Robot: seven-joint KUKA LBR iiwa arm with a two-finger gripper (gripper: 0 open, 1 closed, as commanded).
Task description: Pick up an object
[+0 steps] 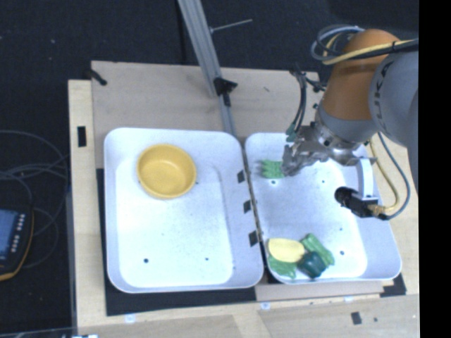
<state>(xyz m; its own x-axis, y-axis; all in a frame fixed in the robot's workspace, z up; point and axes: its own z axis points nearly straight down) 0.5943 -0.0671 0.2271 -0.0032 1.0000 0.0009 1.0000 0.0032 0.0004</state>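
Note:
My gripper (pixel 291 162) hangs low over the far left part of the right bin (pixel 338 203). Just left of it lies a small light green object (pixel 270 168), touching or nearly touching the fingertips. At the near edge of the same bin sit a yellow object (pixel 283 248), a green piece (pixel 315 246) and a dark teal piece (pixel 311 264), bunched together. A yellow bowl (pixel 166 170) stands upright in the far left part of the left bin (pixel 176 245).
A grey metal pole (pixel 204 48) slants down from the top to the gap between the bins. The arm's orange band (pixel 352 76) and cables loom over the right bin's far side. A dark device (pixel 13 234) lies off the bench at left.

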